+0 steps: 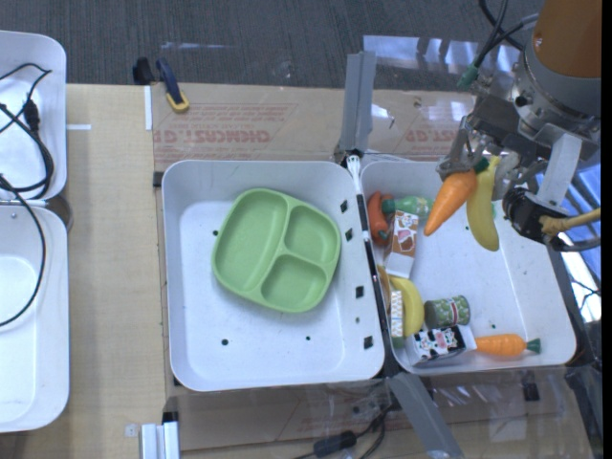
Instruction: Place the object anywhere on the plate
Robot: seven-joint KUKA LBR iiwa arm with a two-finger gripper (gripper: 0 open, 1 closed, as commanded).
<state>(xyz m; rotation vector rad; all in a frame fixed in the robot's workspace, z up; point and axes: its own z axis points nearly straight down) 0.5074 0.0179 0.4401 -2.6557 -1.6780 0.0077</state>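
The gripper (475, 165) is raised above the right bin (564, 323) with a toy carrot (448, 202) and a toy banana (481, 213) clamped between its fingers, both hanging tip-down. The green divided plate (277, 250) lies in the left bin (186, 285), well apart and directly left. The transfer must cross the shared bin wall leftward.

Bright, even overhead light — soft shadows, glare on foil (421, 51) top right.
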